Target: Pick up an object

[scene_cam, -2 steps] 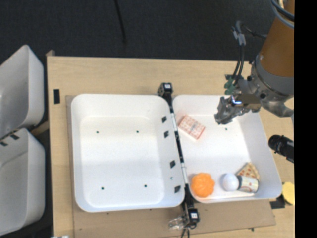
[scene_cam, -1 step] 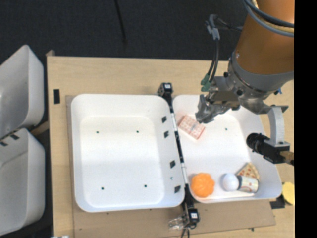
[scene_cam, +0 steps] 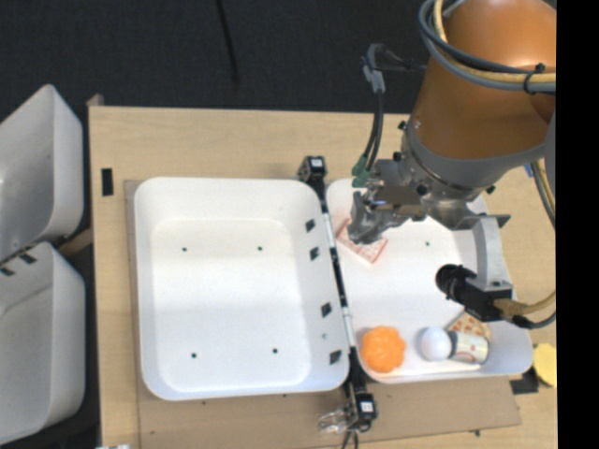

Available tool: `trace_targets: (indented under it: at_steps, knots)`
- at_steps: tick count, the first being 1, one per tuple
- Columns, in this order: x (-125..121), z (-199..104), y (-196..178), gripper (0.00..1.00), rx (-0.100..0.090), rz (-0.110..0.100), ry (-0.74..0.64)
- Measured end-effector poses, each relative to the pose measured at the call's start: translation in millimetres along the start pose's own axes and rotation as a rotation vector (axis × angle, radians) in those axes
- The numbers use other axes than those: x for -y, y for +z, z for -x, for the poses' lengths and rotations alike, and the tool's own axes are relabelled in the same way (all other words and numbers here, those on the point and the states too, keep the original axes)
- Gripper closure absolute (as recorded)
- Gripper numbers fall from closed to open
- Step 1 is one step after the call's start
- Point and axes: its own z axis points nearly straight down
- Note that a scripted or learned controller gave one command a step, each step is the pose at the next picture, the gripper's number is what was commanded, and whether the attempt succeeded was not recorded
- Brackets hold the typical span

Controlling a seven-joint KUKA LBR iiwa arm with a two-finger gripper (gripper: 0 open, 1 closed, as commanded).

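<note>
Over the right bin (scene_cam: 412,279) we see the arm (scene_cam: 482,73) reaching down, its orange band broad at the top right and cables looping around it. Its jaws (scene_cam: 368,221) sit low near the bin's upper left corner, right at a small flat packet (scene_cam: 363,244) with a red-patterned edge; we cannot tell whether they are released or clenched, nor whether they touch the packet. Along the bin's near wall lie three more things: an orange ball (scene_cam: 383,347), just beside it a white ball (scene_cam: 433,343), and touching that a paper cup (scene_cam: 468,342) tipped on its side. We see a black cylindrical part (scene_cam: 465,288) on the arm hanging above the right half of this bin. Beside it, the left bin (scene_cam: 234,283) sits on the wooden desk (scene_cam: 234,143), the two rims meeting along black clips.
</note>
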Motion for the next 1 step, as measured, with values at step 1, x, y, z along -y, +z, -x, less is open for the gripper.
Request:
trace_targets:
  at_steps: [1]
  knots:
    - [0.3,26.0,77.8,1.0,0.0,-0.002,0.003]
